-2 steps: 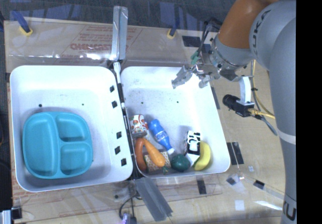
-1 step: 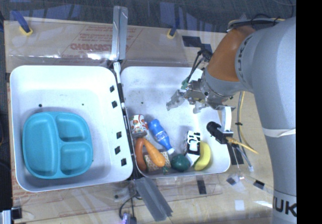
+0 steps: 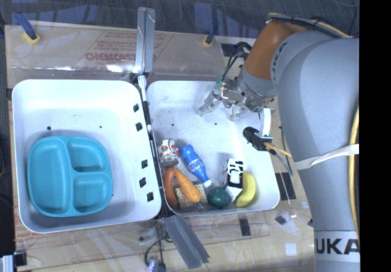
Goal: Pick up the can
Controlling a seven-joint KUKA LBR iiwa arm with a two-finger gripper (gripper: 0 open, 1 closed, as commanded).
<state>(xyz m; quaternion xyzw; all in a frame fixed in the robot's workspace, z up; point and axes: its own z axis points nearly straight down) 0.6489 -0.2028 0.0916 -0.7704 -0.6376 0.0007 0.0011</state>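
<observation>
Fingers (image 3: 206,106) spread wide, with nothing between them, up near the far end of the right bin (image 3: 183,90). Hanging over a bare white patch there, well apart from the can (image 3: 169,153). Nothing picked up yet, by the look of it, so almost the whole job left to do. Next, probably: move toward the near left part of the bin, come down over the can, squeeze, then lift. Small can, red and white on its side, close by the left wall of the right bin, about halfway down. Just beside it, a blue bottle (image 3: 192,164) with a white cap, lying on a slant. Hard to tell whether touching or only very near. Below the can, an orange carrot-like toy (image 3: 182,184), crowded in with a small boxy thing too blurry to name. Further along the near end, a dark green round thing (image 3: 219,197), then a yellow banana (image 3: 247,190), and a little black and white thing (image 3: 234,173) just above the banana. Quite a squeeze around the can, so maybe easy to bump the bottle. Over in the left bin (image 3: 36,96), just a light blue tray (image 3: 68,174) with three sections, nothing in any of them. Both bins side by side on the wooden surface (image 3: 73,51).
</observation>
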